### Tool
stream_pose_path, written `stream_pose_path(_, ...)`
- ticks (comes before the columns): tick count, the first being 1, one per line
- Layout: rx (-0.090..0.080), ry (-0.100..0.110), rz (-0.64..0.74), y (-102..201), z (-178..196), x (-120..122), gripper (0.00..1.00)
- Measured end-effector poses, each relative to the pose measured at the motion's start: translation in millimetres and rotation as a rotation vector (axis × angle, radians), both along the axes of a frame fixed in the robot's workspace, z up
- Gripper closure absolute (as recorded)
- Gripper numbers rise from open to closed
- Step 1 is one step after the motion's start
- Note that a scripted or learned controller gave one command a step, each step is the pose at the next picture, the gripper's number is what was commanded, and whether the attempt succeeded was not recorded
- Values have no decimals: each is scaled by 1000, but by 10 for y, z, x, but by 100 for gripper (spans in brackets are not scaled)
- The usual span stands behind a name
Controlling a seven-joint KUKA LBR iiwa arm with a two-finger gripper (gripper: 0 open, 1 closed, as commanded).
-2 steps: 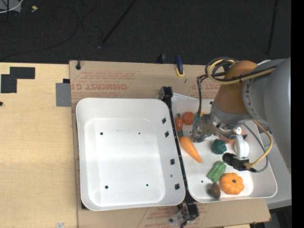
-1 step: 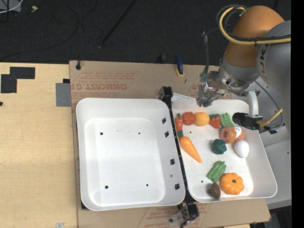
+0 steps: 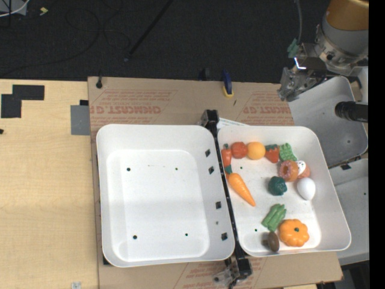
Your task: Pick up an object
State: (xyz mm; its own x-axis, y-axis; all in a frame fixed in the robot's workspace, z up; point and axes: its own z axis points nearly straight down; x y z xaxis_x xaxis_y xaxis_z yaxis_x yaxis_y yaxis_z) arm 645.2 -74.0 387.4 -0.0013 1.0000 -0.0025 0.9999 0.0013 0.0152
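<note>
Arm cut off at top right: only the orange band, grey wrist and gripper [image 3: 293,84] show, hanging above the bench's back edge, behind the right bin [image 3: 337,221] and well apart from its contents. Gripper is small & dark against clutter, so can't tell how its jaws stand; nothing seen in it.

Right bin, white smooth plastic w/ rounded corners, holds toy food: tapered orange carrot [image 3: 241,189] near the left wall; ribbed orange pumpkin [image 3: 294,232] at front, touching a brown lump [image 3: 272,241] too small to ID; bumpy green pod [image 3: 274,216] just behind them; smooth white egg [image 3: 306,189]; dark teal lump [image 3: 277,186], maybe broccoli. Back row: red piece [image 3: 239,150], round orange [image 3: 255,151], more red & green bits packed tight, hard to separate.

Left bin [image 3: 114,161] same shape; bins touch at a black clip strip. Cardboard sheet [image 3: 150,104] lies under both.
</note>
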Motion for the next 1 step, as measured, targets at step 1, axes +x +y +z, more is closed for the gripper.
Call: stream_pose_path(1,0,4,3,-53,1115,-10,100)
